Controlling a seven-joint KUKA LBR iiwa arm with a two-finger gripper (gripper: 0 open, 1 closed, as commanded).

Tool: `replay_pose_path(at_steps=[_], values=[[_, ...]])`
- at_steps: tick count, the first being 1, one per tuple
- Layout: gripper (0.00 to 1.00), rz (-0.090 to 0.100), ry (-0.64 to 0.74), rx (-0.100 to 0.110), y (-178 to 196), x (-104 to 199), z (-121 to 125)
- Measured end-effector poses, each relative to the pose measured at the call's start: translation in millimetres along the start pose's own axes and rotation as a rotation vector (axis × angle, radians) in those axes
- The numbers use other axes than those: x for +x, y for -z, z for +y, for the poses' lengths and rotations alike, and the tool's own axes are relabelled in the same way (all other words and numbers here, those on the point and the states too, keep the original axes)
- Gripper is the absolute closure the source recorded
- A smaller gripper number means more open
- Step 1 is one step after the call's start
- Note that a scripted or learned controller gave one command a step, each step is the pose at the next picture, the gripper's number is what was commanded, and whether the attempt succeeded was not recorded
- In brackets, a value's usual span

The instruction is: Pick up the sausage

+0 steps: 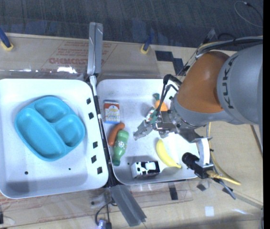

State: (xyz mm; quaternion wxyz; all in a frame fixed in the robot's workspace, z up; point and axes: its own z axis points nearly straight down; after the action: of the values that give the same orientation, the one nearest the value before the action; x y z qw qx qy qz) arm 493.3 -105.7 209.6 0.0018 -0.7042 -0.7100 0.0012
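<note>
Sausage touching green bottle at right bin's left wall, claw nearby, spread, holding nothing.

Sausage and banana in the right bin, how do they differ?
The sausage is orange-red; the banana is yellow. The sausage lies near the bin's left wall, touching the green bottle; the banana lies toward the right, just below the gripper. The sausage looks shorter than the banana. Both lie flat in the right bin, neither held.
</note>
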Motion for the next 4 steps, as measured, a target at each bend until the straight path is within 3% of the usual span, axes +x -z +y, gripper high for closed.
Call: replay_pose_path(at_steps=[1,2,3,4], values=[[1.00,-0.001,0.006,0.001,10,0,1],[1.00,-0.001,0.121,-0.002,-17,-14,54],[1.00,0.000,0.261,-0.001,-43,-54,35],[1.00,-0.001,0.073,-0.002,-35,-87,17]])
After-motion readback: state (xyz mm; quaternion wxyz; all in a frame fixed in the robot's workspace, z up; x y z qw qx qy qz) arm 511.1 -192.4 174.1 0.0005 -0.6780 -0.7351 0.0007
